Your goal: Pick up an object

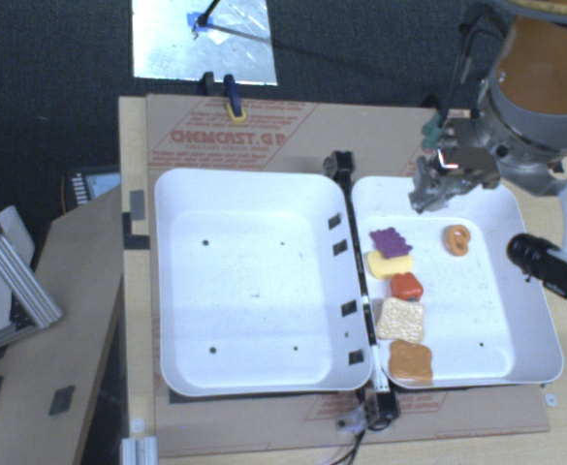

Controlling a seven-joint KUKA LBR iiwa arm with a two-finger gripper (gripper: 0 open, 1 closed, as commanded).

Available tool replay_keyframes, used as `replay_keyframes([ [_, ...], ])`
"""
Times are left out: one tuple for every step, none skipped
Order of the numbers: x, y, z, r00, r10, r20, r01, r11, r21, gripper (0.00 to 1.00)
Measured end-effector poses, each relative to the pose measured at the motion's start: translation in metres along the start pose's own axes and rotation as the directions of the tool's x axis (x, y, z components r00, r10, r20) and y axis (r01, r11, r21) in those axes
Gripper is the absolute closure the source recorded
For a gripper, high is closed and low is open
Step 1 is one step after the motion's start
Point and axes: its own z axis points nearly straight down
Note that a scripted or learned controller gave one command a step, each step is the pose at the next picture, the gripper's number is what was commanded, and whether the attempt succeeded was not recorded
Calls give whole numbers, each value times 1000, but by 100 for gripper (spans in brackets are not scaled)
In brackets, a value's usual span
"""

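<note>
Objects for picking lie in the right bin [525, 352], lined up along its left wall: a purple piece [391, 241] at the top, a yellow block [387, 264] touching it below, a red piece [406, 286] just beside the yellow one, then a pale cracker-like square [400, 320], and an orange-brown toast-shaped piece [411, 361] nearest the front rim. An orange pretzel-shaped piece [456, 239] sits apart from that row, further right in the same bin. The left bin [244, 279] adjoins it, with black clips along the shared edge.

Red print on the brown board [254, 129] under the bins reads roughly "CHEMCAST"; the letters after it are too blurred to make out, as is the smaller line above.

The end effector [428, 200] hangs over the back rim of the right bin, above and to the right of the purple piece and left of the pretzel shape, touching neither. Whether its tips are apart or together cannot be told at this angle; nothing shows between them. The grey arm [540, 56] rises to the upper right above the tabletop [89, 260]
</note>
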Motion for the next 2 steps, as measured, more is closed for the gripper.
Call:
replay_keyframes([
  [85,-1,47,1000,-4,1,4,1000,19,100],
  [0,1,-89,1000,15,2,-15,1000,-3,100],
])
